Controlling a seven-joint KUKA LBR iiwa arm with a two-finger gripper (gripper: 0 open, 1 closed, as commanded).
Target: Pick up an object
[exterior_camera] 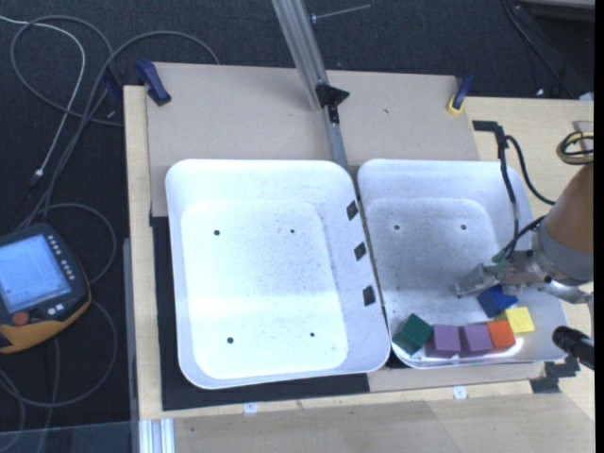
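Blue block (494, 301) just under the fingers (475, 284), right bin (425, 182).

Robotics lab: teach pendant (36, 279), cables (57, 74)

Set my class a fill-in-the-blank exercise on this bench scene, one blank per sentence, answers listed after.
1. All the blocks lie in the ____ bin.
2. The block nearest the divider between the bins is ____.
3. The gripper hovers just above the ____ block.
4. Between the purple block and the orange block sits a ____ block.

Missing words: right; green; blue; purple
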